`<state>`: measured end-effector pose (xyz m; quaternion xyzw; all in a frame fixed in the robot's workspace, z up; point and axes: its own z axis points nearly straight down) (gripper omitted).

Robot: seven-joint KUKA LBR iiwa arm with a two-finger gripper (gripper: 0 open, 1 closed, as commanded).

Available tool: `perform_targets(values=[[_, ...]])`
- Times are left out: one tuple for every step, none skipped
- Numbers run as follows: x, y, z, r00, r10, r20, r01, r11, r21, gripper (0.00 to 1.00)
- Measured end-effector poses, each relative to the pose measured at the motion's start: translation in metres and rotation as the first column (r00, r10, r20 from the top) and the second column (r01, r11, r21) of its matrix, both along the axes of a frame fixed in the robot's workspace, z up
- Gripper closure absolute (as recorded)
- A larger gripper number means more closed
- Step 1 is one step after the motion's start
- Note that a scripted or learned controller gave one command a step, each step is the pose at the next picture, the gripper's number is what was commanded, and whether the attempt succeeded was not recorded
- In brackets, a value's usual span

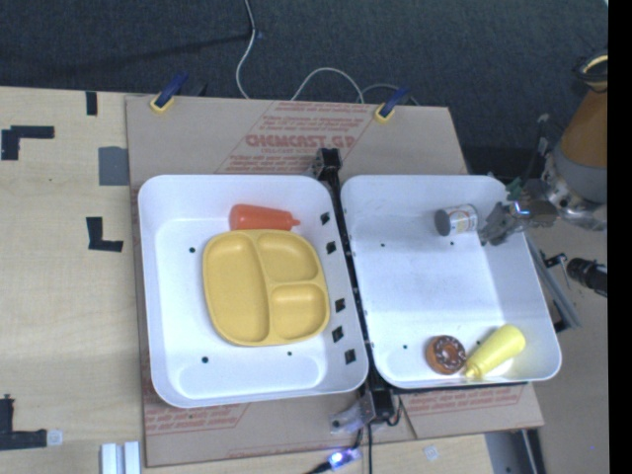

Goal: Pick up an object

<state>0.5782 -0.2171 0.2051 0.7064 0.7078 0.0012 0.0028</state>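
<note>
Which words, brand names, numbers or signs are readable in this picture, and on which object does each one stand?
"CHEMCAST GP": red print on the brown board under the two bins, only roughly legible.
Smaller red lines around it on the board: too blurred to read.
Small can in the right bin: any label too small to read.

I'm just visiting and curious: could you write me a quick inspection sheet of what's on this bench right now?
Surface: cardboard sheet bearing left bin and right bin.
Job's things: yellow divided plate and orange carrot in left bin; small can, donut, yellow bottle in right bin.
Clutter: nothing seen.
Grippers: pincer beside the can at the right bin's far right corner.
Cables: white cable behind bins.
Surroundings: dark carpet.
</note>
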Motion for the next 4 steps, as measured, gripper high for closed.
perform_targets(values=[[0.0,-0.003,0.043,1.0,0.0,-0.001,0.0,1.0,0.0,1.0],[0.009,0.051,0.029,1.0,0.004,-0.006,-0.004,1.0,0.003,1.0],[0.017,0.106,0.016,1.0,0.005,-0.007,-0.005,1.0,0.004,1.0],[0.032,0.163,0.01,1.0,0.005,-0.007,-0.004,1.0,0.004,1.0]])
